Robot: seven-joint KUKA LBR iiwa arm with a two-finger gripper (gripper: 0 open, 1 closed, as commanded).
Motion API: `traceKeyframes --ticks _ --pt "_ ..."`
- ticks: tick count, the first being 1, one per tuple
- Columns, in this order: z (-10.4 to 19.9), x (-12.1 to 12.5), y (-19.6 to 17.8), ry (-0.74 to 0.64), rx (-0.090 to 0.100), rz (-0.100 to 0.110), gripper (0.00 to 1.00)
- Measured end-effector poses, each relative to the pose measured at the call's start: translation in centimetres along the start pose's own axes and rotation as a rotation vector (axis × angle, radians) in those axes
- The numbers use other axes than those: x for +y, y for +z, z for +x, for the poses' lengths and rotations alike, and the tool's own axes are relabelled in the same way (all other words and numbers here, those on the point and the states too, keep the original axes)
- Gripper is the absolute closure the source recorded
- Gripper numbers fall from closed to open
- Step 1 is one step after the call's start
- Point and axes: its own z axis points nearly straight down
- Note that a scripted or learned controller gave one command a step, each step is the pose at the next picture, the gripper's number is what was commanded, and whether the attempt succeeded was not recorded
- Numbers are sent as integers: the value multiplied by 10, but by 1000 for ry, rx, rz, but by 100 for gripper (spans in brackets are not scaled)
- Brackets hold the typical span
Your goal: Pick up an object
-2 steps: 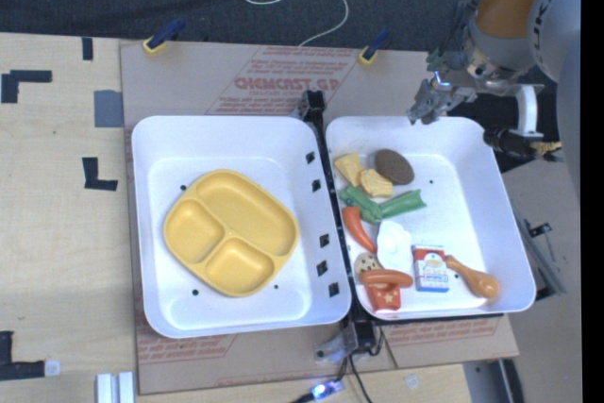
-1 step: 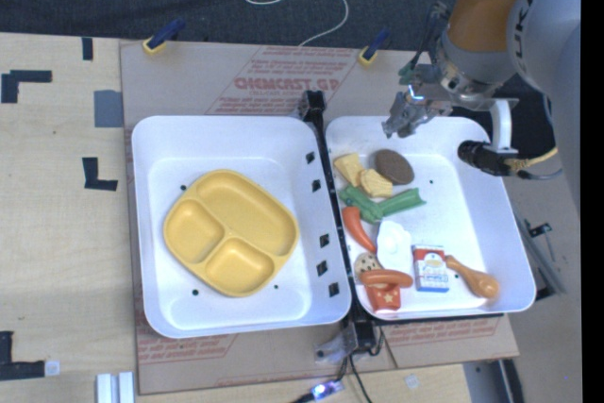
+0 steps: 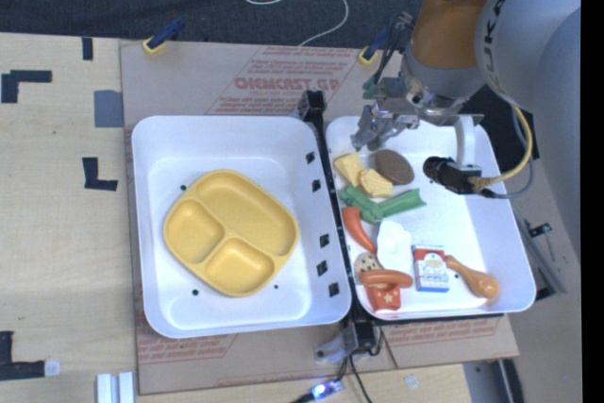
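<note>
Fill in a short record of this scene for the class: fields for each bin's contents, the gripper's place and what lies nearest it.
left bin: yellow tray
right bin: toy foods, small carton
gripper: over the right bin's far left corner
nearest items: brown oval, yellow pieces
other foods: green bean, carrot, drumstick

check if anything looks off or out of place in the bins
Nothing looks spilled or damaged. The yellow tray sits askew in the left bin, turned against its walls. The toy food is crowded along the right bin's left side.
</note>
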Motion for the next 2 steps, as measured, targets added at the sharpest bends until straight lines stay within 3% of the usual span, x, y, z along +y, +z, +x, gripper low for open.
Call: traceKeyframes --ticks 1,2 --pt "23 3 4 4 -2 0 100" --pt "21 -10 17 6 -3 1 100"
